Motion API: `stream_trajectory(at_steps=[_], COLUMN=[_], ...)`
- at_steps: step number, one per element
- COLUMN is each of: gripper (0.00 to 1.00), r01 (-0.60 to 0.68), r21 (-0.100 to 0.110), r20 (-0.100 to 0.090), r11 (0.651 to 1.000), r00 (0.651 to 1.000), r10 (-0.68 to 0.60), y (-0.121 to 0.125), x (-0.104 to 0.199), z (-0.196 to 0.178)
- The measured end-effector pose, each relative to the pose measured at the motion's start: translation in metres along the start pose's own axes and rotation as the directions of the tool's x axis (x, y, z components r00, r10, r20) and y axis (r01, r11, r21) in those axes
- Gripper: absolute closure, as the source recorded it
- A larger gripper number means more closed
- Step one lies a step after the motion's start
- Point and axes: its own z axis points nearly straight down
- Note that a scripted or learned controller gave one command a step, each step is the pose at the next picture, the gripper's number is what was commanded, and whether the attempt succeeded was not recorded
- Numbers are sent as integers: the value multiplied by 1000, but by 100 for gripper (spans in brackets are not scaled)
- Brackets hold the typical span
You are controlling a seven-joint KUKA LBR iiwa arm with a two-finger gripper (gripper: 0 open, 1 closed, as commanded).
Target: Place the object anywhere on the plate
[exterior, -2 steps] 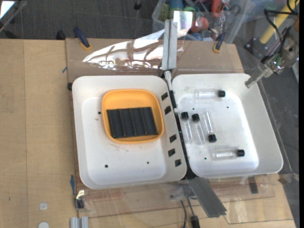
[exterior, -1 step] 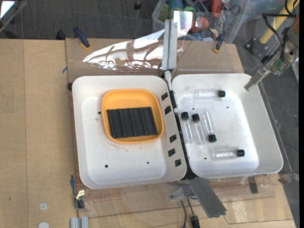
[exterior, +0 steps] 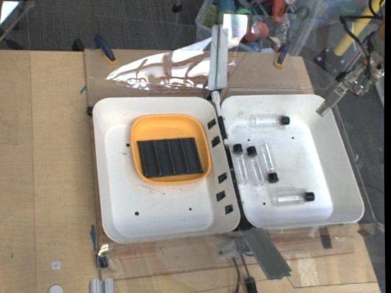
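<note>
An orange plate (exterior: pixel 171 127) sits in the left white bin (exterior: pixel 116 182), toward its back. A black ribbed rectangular block (exterior: pixel 170 157) lies flat on the plate, covering its front half and touching nothing else.
The right white bin (exterior: pixel 342 182) holds several clear vials with black caps (exterior: pixel 269 163), scattered across its middle. A black hinged divider (exterior: pixel 220 163) runs between the bins. A slanted grey metal bar (exterior: pixel 335 97) overhangs the right bin's back right corner. A clear box of toys (exterior: pixel 263 8) stands behind the bins.
</note>
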Motion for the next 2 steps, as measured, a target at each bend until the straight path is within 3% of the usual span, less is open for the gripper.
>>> stream_trajectory(at_steps=[1, 2], gripper=[100, 100], r01=[-1, 165], r21=[-6, -1], r20=[6, 2], r11=[1000, 986], r00=[1000, 986], r10=[1, -165], y=[1, -4], x=[-1, 2], z=[-12, -21])
